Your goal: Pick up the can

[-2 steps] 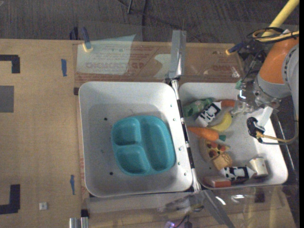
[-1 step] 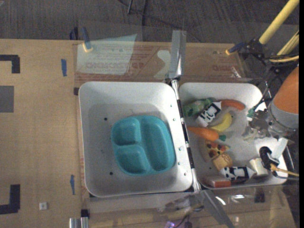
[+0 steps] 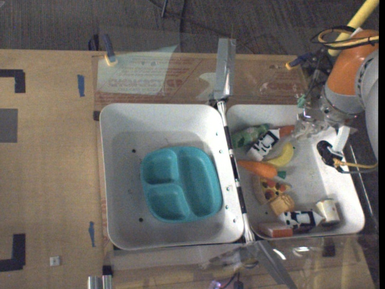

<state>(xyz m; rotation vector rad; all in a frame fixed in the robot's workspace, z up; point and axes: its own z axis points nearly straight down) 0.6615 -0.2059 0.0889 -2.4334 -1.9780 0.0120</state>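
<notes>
A small beige can (image 3: 328, 211) lies on its side in the near right corner of the right bin (image 3: 354, 205). It touches a black-and-white carton (image 3: 300, 220) on its left. My gripper (image 3: 308, 125) hangs over the far right part of the same bin, well behind the can and apart from it. Nothing shows between its fingers. The grey arm with its orange band (image 3: 354, 71) comes in from the upper right.
The right bin also holds a carrot (image 3: 257, 168), a banana (image 3: 283, 156), a green item (image 3: 248, 135), a black-and-white pack (image 3: 265, 143), a pizza slice (image 3: 272, 190) and a bread piece (image 3: 281, 205). A teal divided plate (image 3: 180, 183) lies in the left bin (image 3: 120, 161).
</notes>
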